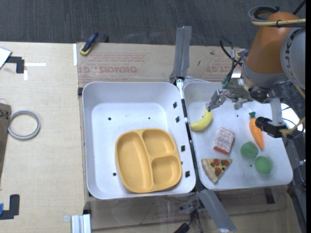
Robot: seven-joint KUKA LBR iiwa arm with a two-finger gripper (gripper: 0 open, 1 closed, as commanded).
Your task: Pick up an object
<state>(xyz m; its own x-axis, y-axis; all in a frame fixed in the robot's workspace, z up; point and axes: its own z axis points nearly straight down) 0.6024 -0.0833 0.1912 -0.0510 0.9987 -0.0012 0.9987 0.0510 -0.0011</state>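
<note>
My gripper [227,102] hangs over the back of the right bin [279,176], open, with nothing between its fingers. A yellow banana [201,122] lies just below and left of the left fingertip. An orange carrot [256,132] lies to the gripper's lower right. A small red and white box [224,141] sits mid-bin, and a pizza slice [215,168] lies near the front wall. Two green round fruits [249,150] [263,165] rest at the front right.
The left bin [97,130] holds a yellow divided plate [147,159]. A grey divider [182,47] stands at the back between the bins. A tape roll [22,124] lies on the bench far left. Black cables trail along the right bin's right side.
</note>
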